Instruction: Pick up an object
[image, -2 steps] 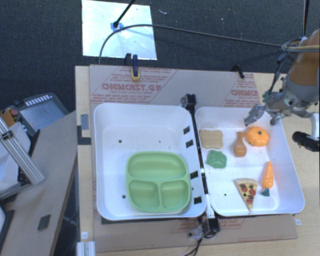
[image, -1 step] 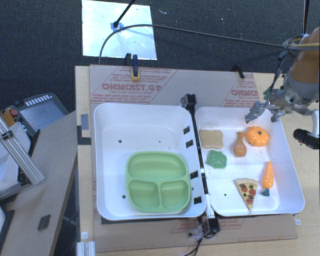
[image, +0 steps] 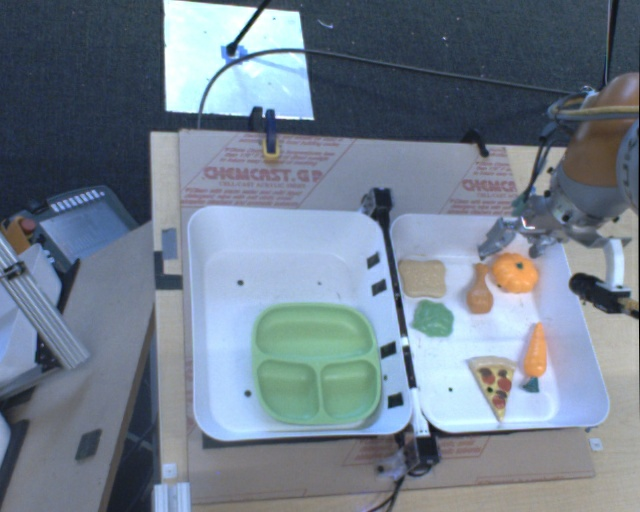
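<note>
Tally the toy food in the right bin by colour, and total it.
Orange: 3: pumpkin, drumstick-shaped piece, carrot
Green: 1: leafy piece
Tan: 1: bread slice
Multicoloured: 1: pizza slice
Total: 6

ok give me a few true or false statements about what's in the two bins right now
1. The green divided tray lies in the left bin. True.
2. The pizza slice sits on the green tray. False: it lies in the right bin, near the front.
3. The gripper hangs over the right bin's far side. True.
4. The carrot is in the left bin. False: it is in the right bin, beside the pizza slice.
5. The pumpkin lies in the right bin. True.
</note>
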